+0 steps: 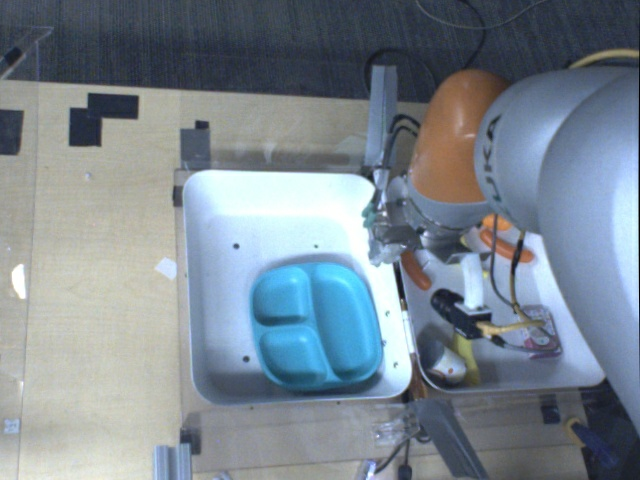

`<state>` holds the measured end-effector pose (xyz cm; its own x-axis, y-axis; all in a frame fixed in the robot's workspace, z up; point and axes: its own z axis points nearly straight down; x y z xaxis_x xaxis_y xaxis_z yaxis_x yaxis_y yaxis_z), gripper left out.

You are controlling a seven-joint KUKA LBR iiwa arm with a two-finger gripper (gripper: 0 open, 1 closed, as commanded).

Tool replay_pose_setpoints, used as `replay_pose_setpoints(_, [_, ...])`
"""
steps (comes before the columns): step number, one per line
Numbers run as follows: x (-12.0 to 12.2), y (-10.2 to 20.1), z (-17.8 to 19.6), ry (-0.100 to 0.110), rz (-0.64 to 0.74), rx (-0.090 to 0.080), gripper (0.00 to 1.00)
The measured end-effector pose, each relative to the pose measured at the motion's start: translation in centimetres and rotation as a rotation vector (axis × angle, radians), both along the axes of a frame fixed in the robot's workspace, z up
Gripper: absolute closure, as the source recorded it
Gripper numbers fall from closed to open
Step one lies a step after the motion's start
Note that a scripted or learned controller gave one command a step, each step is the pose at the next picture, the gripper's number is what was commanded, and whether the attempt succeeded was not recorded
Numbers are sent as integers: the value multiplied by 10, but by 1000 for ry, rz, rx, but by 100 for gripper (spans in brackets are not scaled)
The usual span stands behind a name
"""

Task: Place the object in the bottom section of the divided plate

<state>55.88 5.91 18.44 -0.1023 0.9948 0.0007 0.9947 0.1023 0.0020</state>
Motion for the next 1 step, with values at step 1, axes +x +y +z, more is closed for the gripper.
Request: replay_pose_setpoints(1, [33, 51, 0, -1, 16, 0, 100])
